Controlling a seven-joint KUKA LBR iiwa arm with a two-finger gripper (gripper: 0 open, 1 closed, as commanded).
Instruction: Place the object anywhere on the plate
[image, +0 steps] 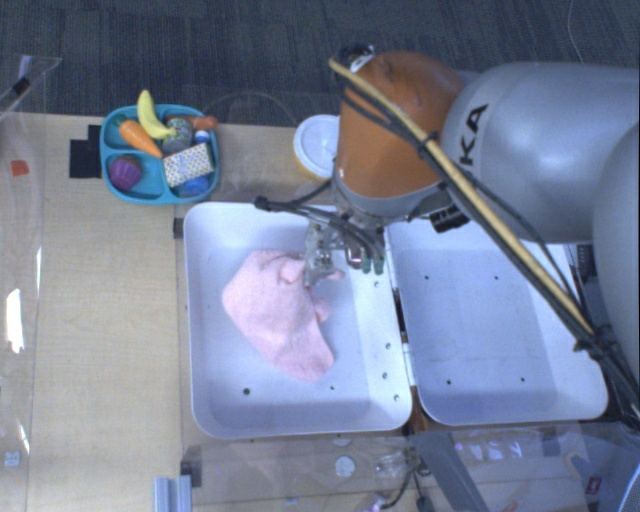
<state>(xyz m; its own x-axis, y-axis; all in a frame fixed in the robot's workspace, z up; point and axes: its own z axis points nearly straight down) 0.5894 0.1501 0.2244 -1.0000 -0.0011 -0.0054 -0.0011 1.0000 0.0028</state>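
The hand (325, 268) is hanging over the pink cloth (280, 312) lying in the left bin (215, 330), grip impossible to judge, and limp fabric is likely slipping free if pinched thinly.

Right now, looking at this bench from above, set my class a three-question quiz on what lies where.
1. True or false: the crumpled pink cloth lies in the left shallow white bin.
2. Where is the gripper? A) over the right shallow white bin; B) at the cloth's upper right edge; C) above the blue divided plate.
3. Fill in: the yellow toy banana lies on the blue ____.

Key: 1 true; 2 B; 3 plate.
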